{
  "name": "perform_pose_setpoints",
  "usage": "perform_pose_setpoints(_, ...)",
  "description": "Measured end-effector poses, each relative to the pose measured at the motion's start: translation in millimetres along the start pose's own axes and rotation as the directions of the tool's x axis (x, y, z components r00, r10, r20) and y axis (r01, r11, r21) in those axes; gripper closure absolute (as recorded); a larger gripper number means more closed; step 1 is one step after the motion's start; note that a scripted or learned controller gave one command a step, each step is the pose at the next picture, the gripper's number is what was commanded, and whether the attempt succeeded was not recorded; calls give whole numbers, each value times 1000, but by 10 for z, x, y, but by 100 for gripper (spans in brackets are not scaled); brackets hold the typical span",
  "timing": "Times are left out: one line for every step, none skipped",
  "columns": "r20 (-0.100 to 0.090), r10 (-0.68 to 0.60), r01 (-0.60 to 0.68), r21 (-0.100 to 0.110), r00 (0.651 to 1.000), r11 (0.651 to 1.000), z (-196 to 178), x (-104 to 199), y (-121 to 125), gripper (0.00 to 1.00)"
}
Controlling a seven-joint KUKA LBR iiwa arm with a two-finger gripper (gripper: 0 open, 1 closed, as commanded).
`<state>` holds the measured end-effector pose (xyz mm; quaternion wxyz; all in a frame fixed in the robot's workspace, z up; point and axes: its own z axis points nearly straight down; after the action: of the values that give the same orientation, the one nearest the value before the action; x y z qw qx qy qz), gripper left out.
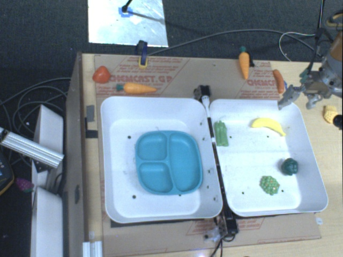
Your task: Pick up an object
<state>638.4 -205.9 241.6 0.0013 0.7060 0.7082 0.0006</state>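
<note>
Left bin [115, 116]: held a blue sectioned plastic plate [168, 161].
Right bin [308, 143]: yellow banana [268, 125] upper centre, green knobbly cluster [269, 184] lower centre.
Gripper [299, 96]: upper right, fingers spread apart, holding nothing.

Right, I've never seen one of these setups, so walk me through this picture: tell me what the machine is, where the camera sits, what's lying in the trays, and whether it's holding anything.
This is a single camera fixed above a bench, looking down at a slant. The machine is a robot arm reaching in from the right; its two-finger gripper hangs over the top right corner of the right bin, fingers spread, with nothing between them.

The right bin holds a yellow banana, a green block by its left wall, a dark teal ball and a bumpy green piece. The left bin holds a blue divided plate.

Toy carrots and other pieces lie on the cardboard behind the bins. The job is to pick up an object; none is lifted yet.
</note>
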Motion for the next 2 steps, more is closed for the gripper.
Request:
perform_pose_setpoints(-1, -2, 2, 4, 1000, 1000, 1168, 2, 294, 0)
perform_pose_setpoints(-1, -2, 2, 0, 1000, 1000, 1504, 487, 307, 0)
